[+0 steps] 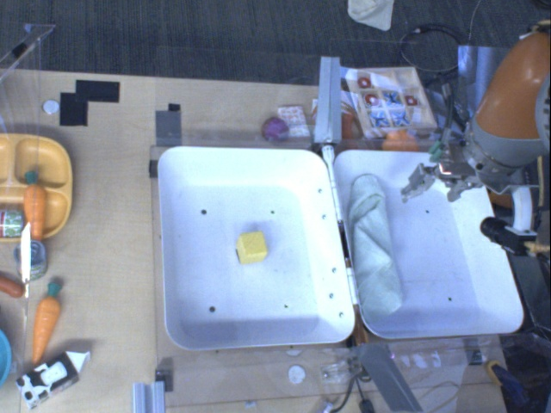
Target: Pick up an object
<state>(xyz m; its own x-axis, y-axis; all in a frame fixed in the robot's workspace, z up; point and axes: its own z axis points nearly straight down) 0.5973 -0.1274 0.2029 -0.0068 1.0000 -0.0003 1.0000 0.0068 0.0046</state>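
At the far left edge of the bench a yellow divided plastic tray [39, 157] holds an orange toy carrot [34, 212], and a second toy carrot [45, 317] lies below it beside a small black-and-white toy cow [50, 375]. Moving right, the left shallow white bin [185, 317] has wide bare floor all around its single item — a small yellow foam cube [252, 248] sitting near the middle, well apart from every wall. Behind this bin's far rim, on the wood, rests a small purple round toy [275, 128]. The two bins touch along a central seam. In the right shallow white bin [482, 317], a rolled pale grey-white cloth [372, 243] lies lengthwise just beside the left wall, next to the seam, leaving the bin's middle and right floor open. Above the far part of that open floor hangs the two-finger gripper [437, 181] of the grey arm with its orange band [515, 84], reaching in from the right edge — its fingers look spread apart with nothing between them, well apart from the cloth. Behind the right bin lie colourful printed cards [389, 100].
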